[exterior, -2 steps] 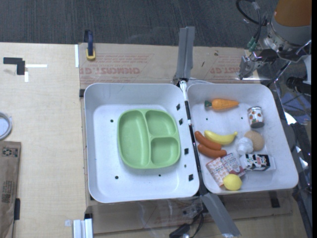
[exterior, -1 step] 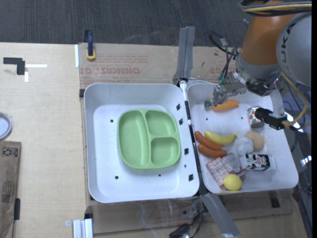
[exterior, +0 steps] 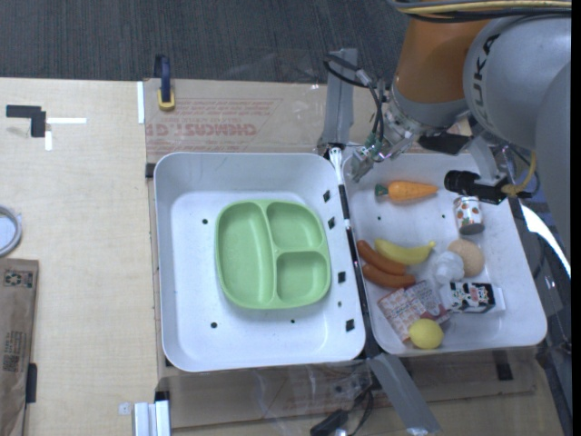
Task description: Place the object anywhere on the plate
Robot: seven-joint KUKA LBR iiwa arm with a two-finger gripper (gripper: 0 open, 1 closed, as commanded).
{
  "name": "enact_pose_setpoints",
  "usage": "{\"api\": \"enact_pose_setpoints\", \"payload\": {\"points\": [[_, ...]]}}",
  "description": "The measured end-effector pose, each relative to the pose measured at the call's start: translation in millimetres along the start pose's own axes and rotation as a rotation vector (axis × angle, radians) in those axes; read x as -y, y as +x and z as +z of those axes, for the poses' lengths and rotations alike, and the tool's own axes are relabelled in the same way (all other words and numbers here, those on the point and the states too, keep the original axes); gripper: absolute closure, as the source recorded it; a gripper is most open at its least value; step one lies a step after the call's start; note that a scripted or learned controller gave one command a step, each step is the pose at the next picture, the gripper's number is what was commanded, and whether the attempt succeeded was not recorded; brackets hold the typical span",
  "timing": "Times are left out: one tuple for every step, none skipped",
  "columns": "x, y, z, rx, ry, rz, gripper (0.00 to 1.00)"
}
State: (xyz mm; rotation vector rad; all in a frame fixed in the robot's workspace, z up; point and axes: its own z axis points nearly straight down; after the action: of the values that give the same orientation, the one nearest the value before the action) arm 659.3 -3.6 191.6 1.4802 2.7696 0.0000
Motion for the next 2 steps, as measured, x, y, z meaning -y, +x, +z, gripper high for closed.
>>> {"api": "enact_pose_setpoints", "payload": {"points": [[41.0,-62.0,-17.2,0.002,-0.002,-0.188,1.0],[2.8,13.9,-1.4,-0.001,0.0,-0.22,1.0]]}}
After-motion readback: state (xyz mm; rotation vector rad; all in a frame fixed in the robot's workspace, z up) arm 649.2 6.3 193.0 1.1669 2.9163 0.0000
